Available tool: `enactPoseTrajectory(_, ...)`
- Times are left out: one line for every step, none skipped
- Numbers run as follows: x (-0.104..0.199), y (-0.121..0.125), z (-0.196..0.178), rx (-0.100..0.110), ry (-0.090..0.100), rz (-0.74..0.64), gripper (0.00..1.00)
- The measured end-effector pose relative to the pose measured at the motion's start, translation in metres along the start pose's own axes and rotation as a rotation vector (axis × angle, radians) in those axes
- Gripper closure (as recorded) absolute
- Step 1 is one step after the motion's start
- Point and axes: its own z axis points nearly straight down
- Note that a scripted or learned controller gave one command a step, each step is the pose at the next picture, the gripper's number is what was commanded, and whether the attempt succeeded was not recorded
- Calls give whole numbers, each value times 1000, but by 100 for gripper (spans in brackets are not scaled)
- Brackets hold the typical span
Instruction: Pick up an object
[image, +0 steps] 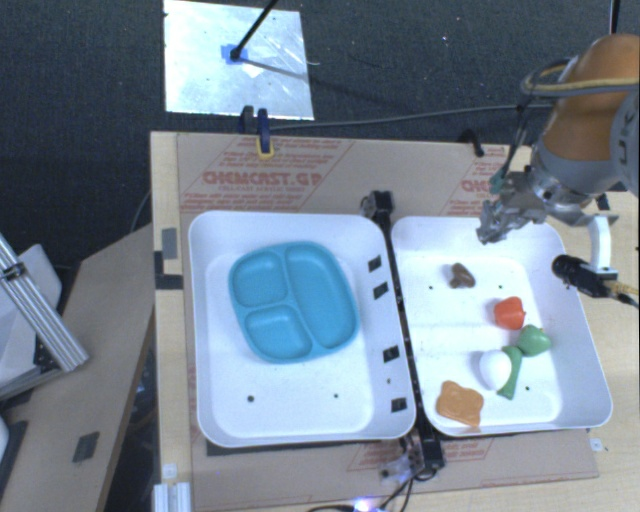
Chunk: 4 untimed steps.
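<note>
The hand (493, 232) hangs over the far edge of the right bin (590, 400), holding nothing; whether it is wide or narrow I cannot tell. In that bin lie a small brown piece (460, 275), a red piece (509, 312), a green piece (524, 350) touching a white egg shape (493, 368), and an orange piece (460, 403) (nearest the front rim). The left bin (215, 400) on the worktop (110, 300) holds a blue divided plate (293, 300)

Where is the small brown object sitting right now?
The small brown object lies in the upper part of the right white bin, up and left of the red-orange piece and below-left of the gripper.
</note>
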Motion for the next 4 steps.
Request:
enactPoseTrajectory(61, -20, 4, 0, 1, -1, 100)
enactPoseTrajectory(112, -41, 14, 2, 1, -1, 100)
enactPoseTrajectory(166, -56, 21, 1, 1, -1, 100)
enactPoseTrajectory(207, -70, 14, 1, 1, -1, 100)
